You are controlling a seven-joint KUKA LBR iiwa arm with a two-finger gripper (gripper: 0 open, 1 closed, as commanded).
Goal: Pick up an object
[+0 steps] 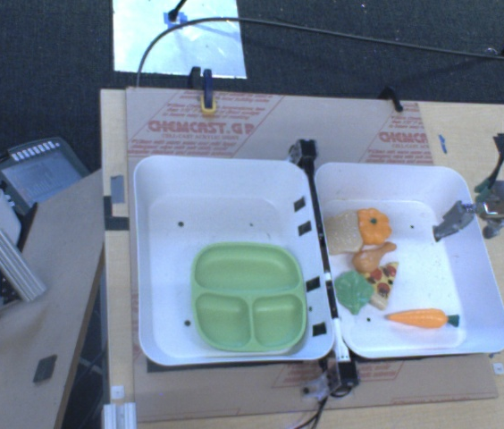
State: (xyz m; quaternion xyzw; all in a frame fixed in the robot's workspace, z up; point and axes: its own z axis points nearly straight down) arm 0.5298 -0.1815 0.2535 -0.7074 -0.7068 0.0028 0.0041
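**Gripper at the right bin's edge, toys untouched**

Nearest lay a carrot in the right bin, then a green toy, a pizza slice, a drumstick and an orange pumpkin. The left bin held a green divided plate. Farther right, the gripper hung over the right rim; whether it was wide or narrow could not be told.
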